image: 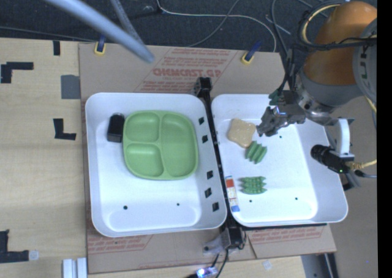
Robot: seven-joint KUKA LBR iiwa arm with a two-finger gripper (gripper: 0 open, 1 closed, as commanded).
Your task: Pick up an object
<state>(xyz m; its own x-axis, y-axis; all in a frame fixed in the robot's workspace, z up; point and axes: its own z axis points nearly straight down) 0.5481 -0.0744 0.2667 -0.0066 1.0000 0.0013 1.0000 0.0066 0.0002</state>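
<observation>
Nearest the camera, along the right bin's [324, 212] front, a small red-and-white packet [231, 190] lies beside a ridged green piece [252, 184]. Farther back sit a second green ridged piece [256, 152] and a tan block [241, 132], touching or nearly so. Just beside them hovers the gripper [269, 125]; its opening cannot be told, nothing visibly held. Across the divider, the left bin [104, 209] holds a green divided plate [161, 144] and black object [115, 128].
</observation>
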